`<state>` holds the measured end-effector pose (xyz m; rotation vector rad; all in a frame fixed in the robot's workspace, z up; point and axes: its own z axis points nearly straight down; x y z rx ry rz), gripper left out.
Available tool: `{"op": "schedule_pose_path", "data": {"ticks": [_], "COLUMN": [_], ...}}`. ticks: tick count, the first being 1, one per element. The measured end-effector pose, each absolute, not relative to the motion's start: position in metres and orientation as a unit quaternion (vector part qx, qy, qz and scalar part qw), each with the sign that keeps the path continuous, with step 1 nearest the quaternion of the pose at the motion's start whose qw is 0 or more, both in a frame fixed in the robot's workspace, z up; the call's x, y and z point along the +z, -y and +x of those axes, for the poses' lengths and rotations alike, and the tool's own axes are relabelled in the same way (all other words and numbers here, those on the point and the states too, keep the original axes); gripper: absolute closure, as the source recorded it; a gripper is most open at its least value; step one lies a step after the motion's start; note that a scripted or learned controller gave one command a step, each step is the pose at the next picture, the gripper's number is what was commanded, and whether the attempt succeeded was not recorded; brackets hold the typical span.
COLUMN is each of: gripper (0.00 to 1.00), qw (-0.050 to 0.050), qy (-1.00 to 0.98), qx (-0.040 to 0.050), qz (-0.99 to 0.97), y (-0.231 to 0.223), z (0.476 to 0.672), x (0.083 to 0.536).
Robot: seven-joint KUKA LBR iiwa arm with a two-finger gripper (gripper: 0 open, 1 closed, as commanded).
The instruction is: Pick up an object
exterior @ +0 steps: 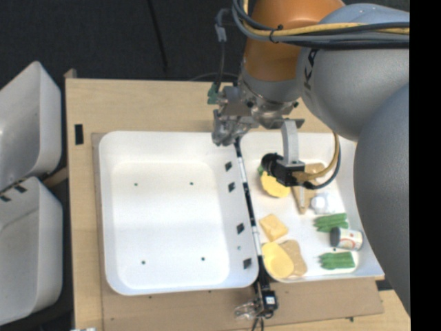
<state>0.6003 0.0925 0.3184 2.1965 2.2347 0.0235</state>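
Observation:
My gripper (223, 131) hangs over the far end of the divider between the two bins, below the orange wrist band. Nothing shows beneath it. The right bin (368, 264) holds the loose objects: a yellow round piece (277, 187), a tan block (273, 226), a yellow disc (277, 259) overlapping a tan biscuit shape (297, 256), two green pieces (331, 221) (337, 259), a small white cup with red marks (349, 239), a wooden stick (300, 198) and a small white piece (319, 202). All lie to the near right of the gripper.
The left bin (110, 185) shows its bare white floor. A thin black-tabbed divider (242, 198) runs between the bins. The grey arm covers the far right of the right bin. White casings stand past the bench's left edge.

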Motion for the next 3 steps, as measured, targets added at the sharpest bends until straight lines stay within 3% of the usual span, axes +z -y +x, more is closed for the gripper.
{"op": "schedule_pose_path", "data": {"ticks": [1, 2, 3], "gripper": [1.00, 1.00, 1.00], "qw": [-0.005, -0.002, 0.003], "qy": [-0.710, -0.709, -0.709], "qx": [-0.0054, -0.0033, 0.0064], "qz": [0.704, 0.705, 0.706], "y": [-0.149, -0.171, -0.178], "z": [0.560, 0.501, 0.520], "x": [0.168, 0.096, 0.239]}}
